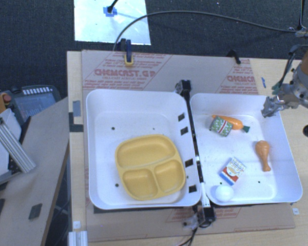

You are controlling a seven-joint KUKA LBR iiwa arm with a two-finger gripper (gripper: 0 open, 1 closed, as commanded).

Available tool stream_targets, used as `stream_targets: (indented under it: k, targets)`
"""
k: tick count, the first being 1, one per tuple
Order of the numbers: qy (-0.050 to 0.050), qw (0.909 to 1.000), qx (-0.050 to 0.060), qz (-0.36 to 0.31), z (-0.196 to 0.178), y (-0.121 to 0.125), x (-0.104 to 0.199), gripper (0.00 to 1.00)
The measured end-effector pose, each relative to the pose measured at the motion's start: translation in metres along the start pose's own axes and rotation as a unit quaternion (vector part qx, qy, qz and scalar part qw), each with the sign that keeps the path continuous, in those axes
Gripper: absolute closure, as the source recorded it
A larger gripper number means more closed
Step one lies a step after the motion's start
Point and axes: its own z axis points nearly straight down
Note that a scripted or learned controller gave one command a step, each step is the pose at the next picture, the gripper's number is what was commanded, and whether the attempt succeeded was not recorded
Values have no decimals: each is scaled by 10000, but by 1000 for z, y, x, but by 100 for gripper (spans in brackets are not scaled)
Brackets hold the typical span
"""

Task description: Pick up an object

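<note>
The right bin (277, 191) holds an orange carrot-like toy with a green label (225, 124), a toy chicken drumstick (264, 154), a small red, white and blue carton (232, 170) and a white ball (224, 192) in the near left corner. My gripper (271, 107) hangs over the far right rim of that bin, above and to the right of the carrot toy and apart from every object. Nothing shows between its fingers.
The left bin (100, 137) holds a yellow divided plate (150, 165). A black ridge with clips (190, 137) runs between the bins. A cable arcs over the back of the bench, and a teach pendant (33, 102) lies at the far left.
</note>
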Motion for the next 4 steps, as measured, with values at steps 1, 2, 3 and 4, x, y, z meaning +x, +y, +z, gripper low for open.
stream_targets:
  k: [1, 2, 3, 4]
  targets:
    - [-1, 10000, -5, -10, -46, 6, 4, 100]
    - [-3, 10000, -11, -8, -92, 8, 4, 100]
    - [11, 10000, 14, -25, -75, 16, 59, 100]
    - [15, 10000, 7, -32, -72, 29, 112, 100]
